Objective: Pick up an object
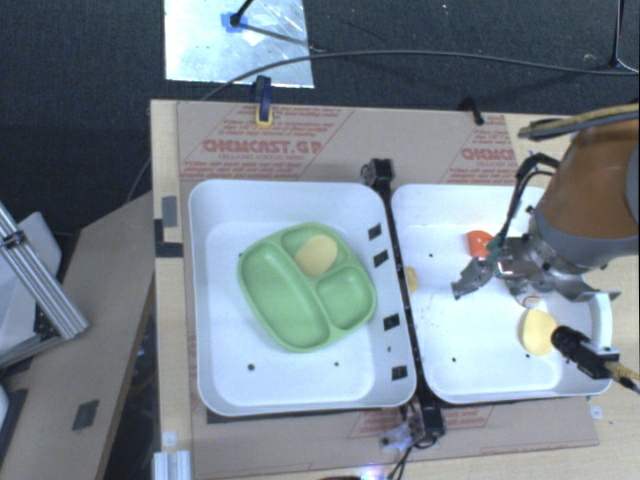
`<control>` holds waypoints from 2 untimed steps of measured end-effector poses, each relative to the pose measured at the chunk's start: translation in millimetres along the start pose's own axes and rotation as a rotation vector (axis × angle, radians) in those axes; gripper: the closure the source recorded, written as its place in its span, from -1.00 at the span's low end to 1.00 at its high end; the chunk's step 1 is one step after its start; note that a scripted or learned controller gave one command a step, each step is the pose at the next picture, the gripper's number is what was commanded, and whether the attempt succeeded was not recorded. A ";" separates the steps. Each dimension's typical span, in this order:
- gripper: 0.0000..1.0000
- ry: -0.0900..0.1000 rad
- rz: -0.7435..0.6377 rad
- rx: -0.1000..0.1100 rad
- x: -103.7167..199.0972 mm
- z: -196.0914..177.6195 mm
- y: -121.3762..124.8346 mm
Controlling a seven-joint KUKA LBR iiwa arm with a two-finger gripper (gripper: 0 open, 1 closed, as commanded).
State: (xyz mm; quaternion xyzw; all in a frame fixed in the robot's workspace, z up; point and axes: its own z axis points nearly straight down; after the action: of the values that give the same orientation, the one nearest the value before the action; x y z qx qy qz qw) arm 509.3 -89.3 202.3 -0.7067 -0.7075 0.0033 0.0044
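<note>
brown board (300,138) under the bins (215,228) reads "chemcast gp" in red.

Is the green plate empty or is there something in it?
Not empty. The green plate holds a yellow thing in its top compartment.

We see a brown cardboard-covered worktop (330,133) bearing two shallow white plastic bins — left bin (215,298), right bin (440,368) — and a silvery foil sheet (205,38) behind.
</note>
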 end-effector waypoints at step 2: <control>-1.00 0.000 0.000 -0.006 3.3 56.5 -0.7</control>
State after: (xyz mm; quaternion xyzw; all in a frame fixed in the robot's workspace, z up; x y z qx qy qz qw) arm 508.0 -86.0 145.8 -0.7067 -0.7075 0.0010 0.0022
